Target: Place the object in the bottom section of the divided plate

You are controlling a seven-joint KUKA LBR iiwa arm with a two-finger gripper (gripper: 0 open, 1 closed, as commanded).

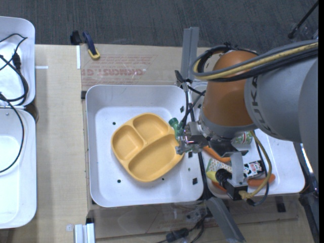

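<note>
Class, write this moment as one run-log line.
arm: over bin divider | hand: at plate's right edge | plate: yellow, in left bin, sections bare | placement: not done

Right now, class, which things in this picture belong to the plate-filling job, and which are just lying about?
Part of the job:
divided plate
gripper
left bin

Lying about:
blue-and-yellow clamp
black cables
right bin's jumbled items
</note>
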